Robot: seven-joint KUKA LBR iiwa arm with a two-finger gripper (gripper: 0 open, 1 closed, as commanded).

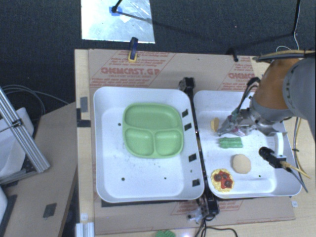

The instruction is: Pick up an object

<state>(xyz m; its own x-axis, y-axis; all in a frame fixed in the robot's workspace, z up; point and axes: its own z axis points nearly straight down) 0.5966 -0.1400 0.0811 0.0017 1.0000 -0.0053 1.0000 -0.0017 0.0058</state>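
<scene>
Gripper [231,127]: you see it low in the right bin [284,184], just above the green piece [230,142]; I cannot tell its state.
Left bin [106,147]: 1 green tray [152,130].

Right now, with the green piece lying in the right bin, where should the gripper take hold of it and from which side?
Probably across the short width of the green piece, near its middle, coming straight down. It lies flat and elongated, running left to right in the right bin, with bare floor on both long sides. The gripper sits just behind it.

Green divided plate [152,130] inside the left white bin [106,147].
</scene>
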